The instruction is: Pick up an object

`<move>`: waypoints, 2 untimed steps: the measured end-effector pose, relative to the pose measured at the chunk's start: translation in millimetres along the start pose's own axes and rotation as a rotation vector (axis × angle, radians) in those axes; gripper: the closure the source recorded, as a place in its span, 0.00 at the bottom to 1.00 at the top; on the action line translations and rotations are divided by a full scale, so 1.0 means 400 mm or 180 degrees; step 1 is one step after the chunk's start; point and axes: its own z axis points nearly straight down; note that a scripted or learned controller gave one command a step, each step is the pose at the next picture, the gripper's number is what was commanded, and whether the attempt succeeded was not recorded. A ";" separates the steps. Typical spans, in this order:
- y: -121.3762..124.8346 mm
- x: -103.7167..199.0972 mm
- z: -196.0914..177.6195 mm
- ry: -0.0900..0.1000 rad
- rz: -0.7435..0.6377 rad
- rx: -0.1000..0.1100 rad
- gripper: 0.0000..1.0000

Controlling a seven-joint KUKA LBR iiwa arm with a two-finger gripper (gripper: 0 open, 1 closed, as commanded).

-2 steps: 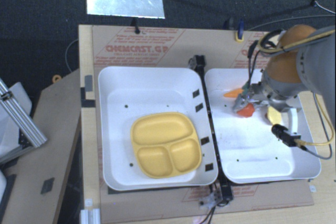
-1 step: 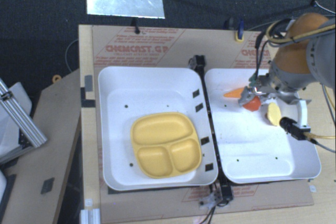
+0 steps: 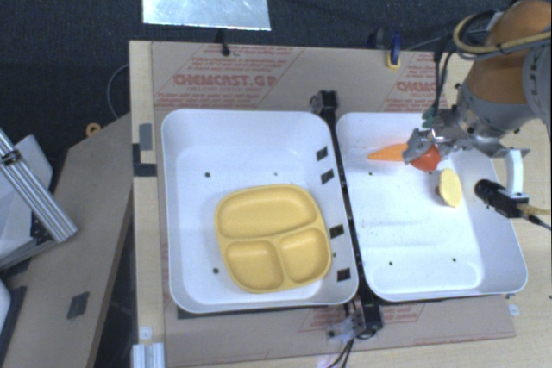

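Observation:
In the right bin [image 3: 431, 271], near its far edge, an orange carrot-shaped piece [image 3: 386, 154] lies with its tip pointing left. A small red-orange object [image 3: 425, 159] sits right at the carrot's thick end. My gripper [image 3: 424, 146] is low over that red-orange object, and its metal tip partly covers it. I cannot make out whether the object is gripped. A pale yellow wedge [image 3: 449, 187] lies just to the right and nearer the front, apart from the gripper.
The left bin [image 3: 190, 151] holds a yellow tray with three compartments [image 3: 272, 237]. A black divider [image 3: 338, 185] runs between the bins. The grey and orange arm [image 3: 509, 73] comes in over the right bin's far right corner.

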 end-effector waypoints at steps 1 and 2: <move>-0.007 -0.007 -0.113 -0.0001 0.0000 0.0001 1.00; 0.019 0.137 -0.090 0.0008 -0.0018 0.0014 1.00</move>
